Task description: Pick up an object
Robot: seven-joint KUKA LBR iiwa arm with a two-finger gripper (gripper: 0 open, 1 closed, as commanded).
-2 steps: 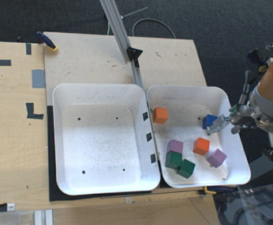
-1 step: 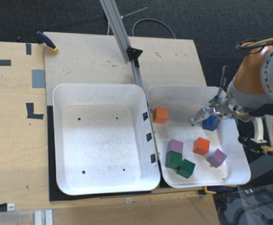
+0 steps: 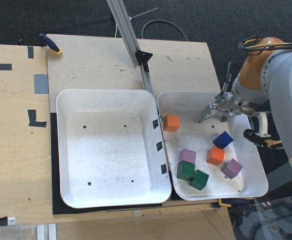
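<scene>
Surface: pale wood board on dark carpet, with grey tape marks on its left part and a blue-and-yellow clamp at its far left corner. A metal pole slants down from the top edge to the gap between the bins; a black cable loops on the carpet behind it.

Left bin: white, shallow, floor speckled with dark flecks and four small dark dots.

Right bin: white, holding seven blocks. An orange block lies alone near the bin's left wall. A blue block sits right of centre, a second orange block just below it, and a purple block near that one's lower right. A second purple block touches a green block, with another green block just beside it.

Arm: grey with an orange band, reaching in from the right. The pincer hangs over the far part of the right bin, between the lone orange block and the blue block and touching neither; whether it is parted or closed cannot be told, and nothing shows in its grip.

No legible writing.
</scene>
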